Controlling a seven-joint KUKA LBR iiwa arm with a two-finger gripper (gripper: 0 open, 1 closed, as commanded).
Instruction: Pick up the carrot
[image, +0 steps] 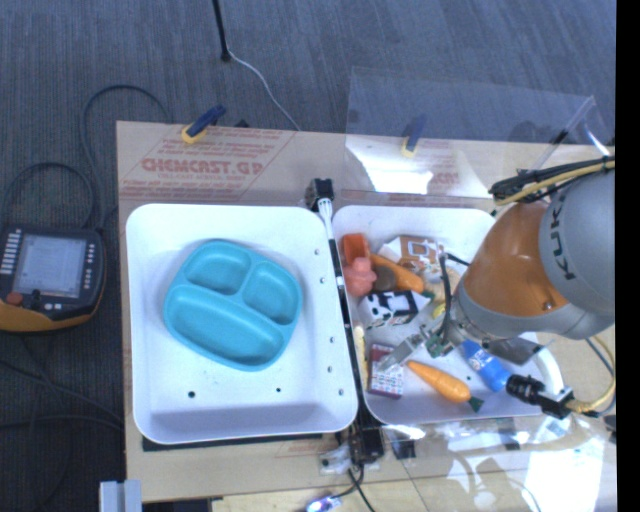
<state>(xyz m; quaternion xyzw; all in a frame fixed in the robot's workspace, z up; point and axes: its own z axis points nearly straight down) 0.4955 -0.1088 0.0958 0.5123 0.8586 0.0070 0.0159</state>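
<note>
A grey KUKA arm (560, 270) with an orange band reaches in from the right over the right-hand white bin (470, 215), its gripper (432, 340) low among a clutter of small items; whether it is spread or pressed together cannot be told from this angle, and nothing is visibly held. A carrot (440, 381), orange with a small green tip pointing lower right, lies on the floor of the right bin near its front edge, just below and beside the gripper, apparently apart from it. A second orange carrot-like piece (403, 273) lies farther back in the same bin, near a pinkish-red toy (357, 273) and a black-and-white item (385, 306). A small printed packet (386, 379) sits to the left of the carrot, and a blue object (490, 369) lies to its right, partly under the arm. The left white bin (150, 330) holds a blue divided tray (233, 302), set at a slant in the middle. Both bins rest side by side on a cardboard-topped bench (200, 165), with yellow-and-blue clamps (203, 122) at its back edge. To the far left, on the dark carpet, a handheld control pendant (50, 275) with a screen rests with its cable looping behind it.
</note>
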